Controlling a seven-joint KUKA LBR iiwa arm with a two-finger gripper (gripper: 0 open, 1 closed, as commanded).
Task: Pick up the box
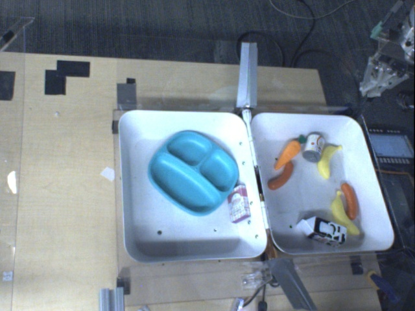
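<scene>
Gripper (388, 49) parked high at far right, off the bench and well apart from both bins; blurred, so I cannot tell whether it is wide or narrow. Nothing seen in it. Pick not yet begun, by my reading.

Nearest: black-and-white pack (327, 230) in the right bin (381, 199), close to the near wall. Could be mistaken for the target; I judge it is not.

Box (238, 204): small, pink and white, lying flat in the left bin (130, 173), near that bin's right wall and just beside the plate (193, 170), perhaps touching its rim. Tight spot. The wall on one side and the plate on the other leave little room, so I would come straight down with the jaws across its short sides.

Right bin, mid: sausage (350, 199) on a banana (340, 214). No bearing on the pick.

Plate: blue, compartmented, takes up the middle of the left bin. Likely to slide if nudged.

Farther: second sausage (280, 176), carrot (290, 151), second banana (329, 161), can (313, 146) bunched at the back of the right bin.

Risk: reach must cross the right bin and the shared wall.
</scene>
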